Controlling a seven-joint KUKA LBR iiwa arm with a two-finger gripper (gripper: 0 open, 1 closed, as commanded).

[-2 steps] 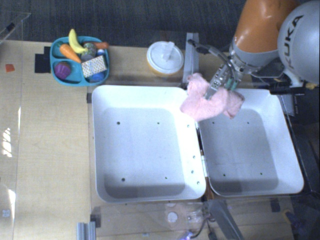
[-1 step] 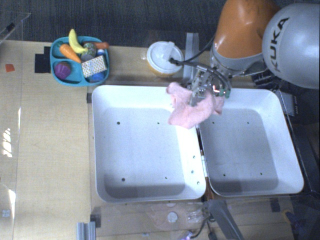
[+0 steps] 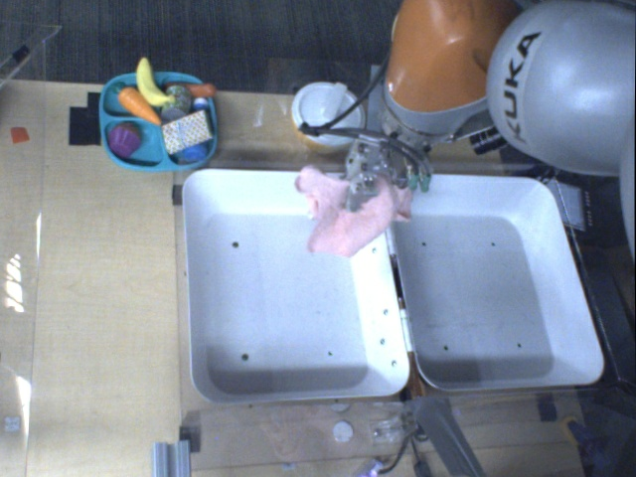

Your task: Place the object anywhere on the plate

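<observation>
Here my two-finger gripper (image 3: 363, 189) hangs over the far end of the ridge where the two shallow white bins meet, and a soft pink cloth (image 3: 343, 217) is bunched around it. The fabric rises into my fingers, so I judge them closed on it, pinching a fold near its upper edge; the fingertips themselves are buried in the folds. The rest of the cloth droops down and to the left, its lower corner trailing over the far right corner of the left white bin (image 3: 248, 366), while a smaller flap hangs toward the right white bin (image 3: 556, 356). It hangs that way because I grip it off-centre, so the loose weight falls away.

I cannot pick out a plate for certain. A small white round dish or cup (image 3: 323, 107) stands on the bench just beyond the bins, near my wrist, and a blue compartment tray of toy food (image 3: 159, 122) lies further left. Both bin floors offer open room, but the raised walls between them could snag the dangling corner, so I judge a lift is needed before travelling sideways.
</observation>
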